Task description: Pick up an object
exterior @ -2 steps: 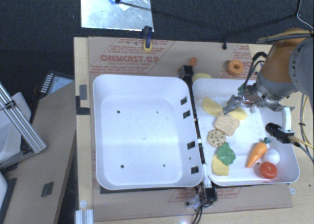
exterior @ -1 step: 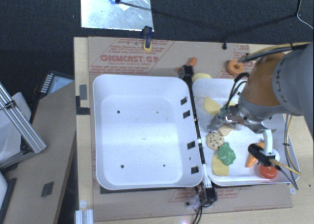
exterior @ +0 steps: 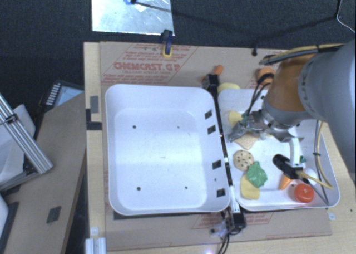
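Right bin: the shallow white right bin (exterior: 283,205) holds all the loose things, and the gripper is over its near-left part.
Nearest thing: a flat tan square cracker (exterior: 246,142) lies just below the gripper, on the side toward the divider between the bins.
Below that: a round speckled brown biscuit (exterior: 242,160), then a crinkled green leafy piece (exterior: 256,174) touching a pale yellow lump (exterior: 250,191).
Front right corner: a small orange carrot-shaped piece (exterior: 285,182) beside a round red tomato-like ball (exterior: 303,193).
Above the gripper: a small yellow chunk (exterior: 234,117) sits close by it, and a rounded yellow piece (exterior: 227,87) lies at the far rim.
Left bin: the white left bin (exterior: 161,147) sits beside it, their edges touching.
Gripper: the metal two-finger gripper (exterior: 238,132) hangs low between the yellow chunk and the cracker. From here I cannot tell whether it is parted or closed, or whether it touches either one.
Arm: the grey arm (exterior: 325,88) comes in from the right over the bin's far half. It bends down at its orange band (exterior: 286,86), with the wrist pointing left and downward.
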`<action>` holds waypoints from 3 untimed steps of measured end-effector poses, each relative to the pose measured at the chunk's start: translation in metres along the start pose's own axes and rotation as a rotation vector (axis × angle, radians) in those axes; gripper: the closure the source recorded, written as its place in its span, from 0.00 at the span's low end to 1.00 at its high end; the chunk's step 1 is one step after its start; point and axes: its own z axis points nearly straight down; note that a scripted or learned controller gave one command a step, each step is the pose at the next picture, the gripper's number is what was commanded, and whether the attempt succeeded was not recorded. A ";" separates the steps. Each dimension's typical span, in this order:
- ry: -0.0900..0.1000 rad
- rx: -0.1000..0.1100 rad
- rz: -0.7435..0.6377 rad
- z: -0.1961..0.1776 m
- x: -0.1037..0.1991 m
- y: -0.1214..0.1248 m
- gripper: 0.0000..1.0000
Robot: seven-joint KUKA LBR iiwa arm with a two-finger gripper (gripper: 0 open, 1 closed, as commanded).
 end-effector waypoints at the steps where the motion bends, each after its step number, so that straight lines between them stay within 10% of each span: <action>1: 0.000 -0.002 0.003 -0.011 -0.001 0.000 1.00; 2: -0.002 -0.020 -0.001 -0.192 0.008 0.060 1.00; 3: 0.003 0.008 -0.002 -0.141 0.066 0.018 1.00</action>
